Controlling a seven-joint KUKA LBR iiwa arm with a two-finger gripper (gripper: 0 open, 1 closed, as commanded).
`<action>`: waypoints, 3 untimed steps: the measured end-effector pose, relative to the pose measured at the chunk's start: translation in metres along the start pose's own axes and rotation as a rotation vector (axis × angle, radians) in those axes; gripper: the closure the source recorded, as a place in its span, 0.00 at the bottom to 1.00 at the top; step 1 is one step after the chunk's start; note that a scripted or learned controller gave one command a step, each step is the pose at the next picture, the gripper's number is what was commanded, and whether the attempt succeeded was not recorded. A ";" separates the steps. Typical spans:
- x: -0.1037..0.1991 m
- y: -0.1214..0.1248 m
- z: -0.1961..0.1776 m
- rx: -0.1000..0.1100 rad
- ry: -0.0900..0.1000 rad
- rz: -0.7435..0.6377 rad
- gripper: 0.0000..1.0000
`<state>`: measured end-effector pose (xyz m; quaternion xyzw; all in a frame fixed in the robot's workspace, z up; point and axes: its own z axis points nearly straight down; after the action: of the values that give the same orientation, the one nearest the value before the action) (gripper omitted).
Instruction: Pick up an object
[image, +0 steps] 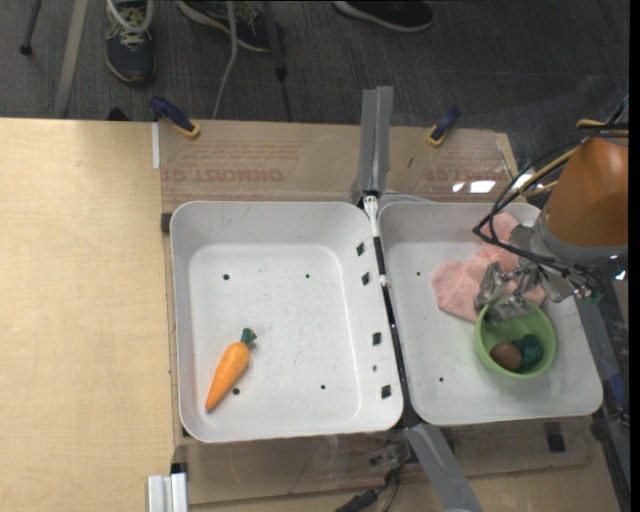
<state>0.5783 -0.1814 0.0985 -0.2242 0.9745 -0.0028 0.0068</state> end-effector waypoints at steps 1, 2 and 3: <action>0.002 0.002 0.005 -0.007 0.006 0.000 0.00; 0.030 0.098 0.004 -0.006 0.004 0.122 0.00; 0.069 0.002 0.002 -0.003 0.010 0.548 0.00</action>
<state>0.5156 -0.2092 0.0956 0.0480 0.9988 -0.0003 0.0022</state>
